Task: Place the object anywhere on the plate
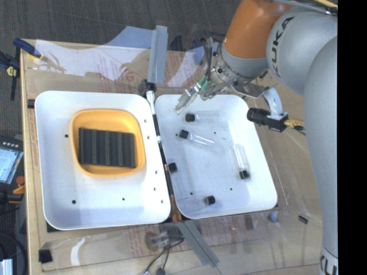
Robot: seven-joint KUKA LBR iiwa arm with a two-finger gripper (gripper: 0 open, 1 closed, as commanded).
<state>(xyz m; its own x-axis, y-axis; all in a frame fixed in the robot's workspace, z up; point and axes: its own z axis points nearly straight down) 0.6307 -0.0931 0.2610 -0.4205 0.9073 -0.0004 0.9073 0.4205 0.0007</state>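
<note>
A yellow plate [75, 136] with rounded corners lies in the left bin [51, 199], and a dark ribbed insert [108, 148] rests in its middle. Several clear tubes with black caps lie in the right bin [261, 196]: one [198, 137] near the middle, one [190, 117] towards the back, one [240, 160] on the right, one [205, 200] at the front. My gripper [184, 102] hangs over the back left corner of the right bin, just behind the rear tube. I see nothing in it.
A grey metal bar [156, 53] stands behind the seam between the bins. A small black piece [172, 167] sits at the right bin's left edge. A black fitting with a cable [265, 118] juts from the arm over the right bin's far rim.
</note>
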